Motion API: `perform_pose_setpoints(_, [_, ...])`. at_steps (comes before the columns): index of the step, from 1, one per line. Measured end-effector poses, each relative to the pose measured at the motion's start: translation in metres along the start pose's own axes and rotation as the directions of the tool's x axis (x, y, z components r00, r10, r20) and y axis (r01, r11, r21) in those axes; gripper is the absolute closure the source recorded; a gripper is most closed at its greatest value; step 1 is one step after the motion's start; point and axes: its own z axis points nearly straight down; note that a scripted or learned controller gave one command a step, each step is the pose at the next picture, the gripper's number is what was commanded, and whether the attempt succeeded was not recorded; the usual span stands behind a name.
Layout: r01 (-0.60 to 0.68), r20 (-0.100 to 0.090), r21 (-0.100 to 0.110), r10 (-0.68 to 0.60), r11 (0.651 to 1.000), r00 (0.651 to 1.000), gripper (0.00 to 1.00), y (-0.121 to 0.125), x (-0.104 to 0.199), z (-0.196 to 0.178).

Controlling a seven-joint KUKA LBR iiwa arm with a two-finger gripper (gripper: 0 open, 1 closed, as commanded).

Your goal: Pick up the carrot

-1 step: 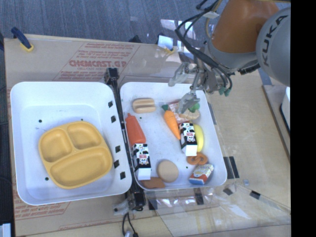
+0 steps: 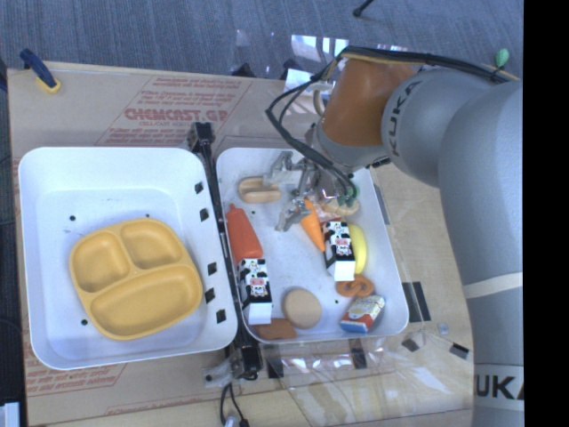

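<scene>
Carrot (image 2: 312, 229) is lying in the right bin (image 2: 384, 223), small and orange, tilted with its narrow end pointing down toward the near wall. The gripper (image 2: 298, 205) is hanging directly over its upper end, metal fingers reaching down on either side; whether they are pressing on it or standing slightly apart I cannot tell, since the wrist is covering the joint and the fingertips are blurring into the clutter.

Room around it is tight. A milk carton (image 2: 339, 247) printed with cows is sitting just beside the carrot on its right, with a banana (image 2: 359, 247) lying along the carton's far side near the bin's right wall. To the left, a strip of bare white floor is separating the carrot from an orange bottle (image 2: 241, 234) lying along the bin's left wall, with a second cow carton (image 2: 256, 287) below it. A hot dog bun (image 2: 258, 189) is resting near the far wall, left of the gripper. Toward the near wall are sitting a round tan bun (image 2: 303, 308), a pretzel (image 2: 356, 287), a small red and white box (image 2: 363, 313) and a brown sausage (image 2: 276, 329).

The left bin (image 2: 44, 185) is holding a yellow divided plate (image 2: 135, 277). Both bins are resting on a brown cardboard-covered bench (image 2: 133, 96), with grey carpet (image 2: 178, 16) beyond it.
</scene>
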Motion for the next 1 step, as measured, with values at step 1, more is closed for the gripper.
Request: perform_pose_setpoints(1, [-0.034,-0.004,0.0,0.034,0.999,0.999,0.0,-0.0011,0.0699,0.0003])
